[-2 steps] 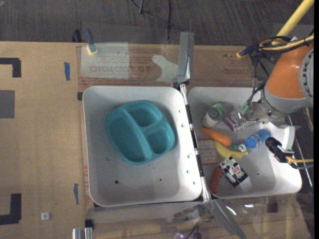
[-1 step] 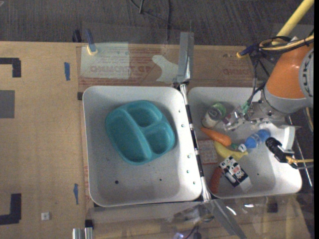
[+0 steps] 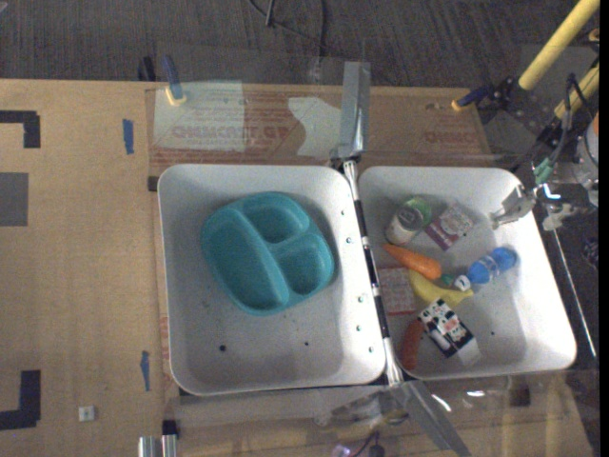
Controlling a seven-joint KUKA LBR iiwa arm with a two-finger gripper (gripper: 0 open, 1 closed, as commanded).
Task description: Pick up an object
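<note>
Across the left bin (image 3: 181, 350) lies a teal divided plate (image 3: 268, 251), three compartments, sitting flat and slightly turned, well apart from the bin walls. It looks like rigid plastic, light but broad and low, so two fingers would get little to close on except the rim or the ridge between compartments; I judge it a poor first choice.

Past the metal divider (image 3: 354, 112), the right bin (image 3: 552, 341) holds a loose cluster of small things. Near its upper left lies a small white jar with a green lid (image 3: 407, 221), and just beside it a pale packet (image 3: 451, 225), flat and probably slippery. Below these an orange carrot toy (image 3: 415, 261) points down-right, touching a yellow banana toy (image 3: 440, 288); both look light and stiff, with narrow rounded bodies that suit a pinch across the middle. A small blue bottle (image 3: 490, 267) lies on its side near the banana's tip; being round, it may roll away from a closing finger. Lower down, a black-and-white carton (image 3: 447, 329) rests beside a reddish sausage-shaped toy (image 3: 411, 345). The carton's flat sides would seat well, though it may crush a little.

At the right bin's upper right corner the gripper (image 3: 514, 208) hovers over the rim, carrying nothing that I can see; whether it is spread or pressed together I cannot tell.
</note>
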